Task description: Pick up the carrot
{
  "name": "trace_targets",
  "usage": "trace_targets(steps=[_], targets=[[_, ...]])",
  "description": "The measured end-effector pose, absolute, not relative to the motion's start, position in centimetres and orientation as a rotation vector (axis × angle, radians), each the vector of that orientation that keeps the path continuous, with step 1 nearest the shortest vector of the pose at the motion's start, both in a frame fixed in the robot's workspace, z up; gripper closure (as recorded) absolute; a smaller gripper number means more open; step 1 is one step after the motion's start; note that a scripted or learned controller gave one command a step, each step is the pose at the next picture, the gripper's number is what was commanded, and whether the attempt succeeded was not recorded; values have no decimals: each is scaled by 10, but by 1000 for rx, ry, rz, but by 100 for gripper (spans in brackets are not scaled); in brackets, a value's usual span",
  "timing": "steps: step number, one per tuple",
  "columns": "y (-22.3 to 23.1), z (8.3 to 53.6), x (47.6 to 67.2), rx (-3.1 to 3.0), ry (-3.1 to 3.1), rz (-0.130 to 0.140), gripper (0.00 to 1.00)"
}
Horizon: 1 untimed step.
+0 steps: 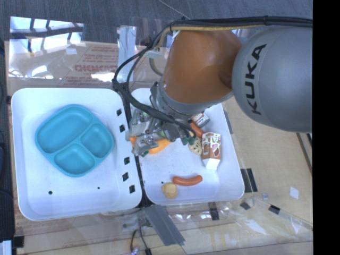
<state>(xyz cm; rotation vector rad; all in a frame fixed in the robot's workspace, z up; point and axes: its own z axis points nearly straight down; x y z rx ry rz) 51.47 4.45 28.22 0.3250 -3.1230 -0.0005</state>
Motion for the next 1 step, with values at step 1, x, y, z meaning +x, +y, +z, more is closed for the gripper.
trace_targets(steps=[1], targets=[[56, 217, 487, 913, -3003, -1, 100]])
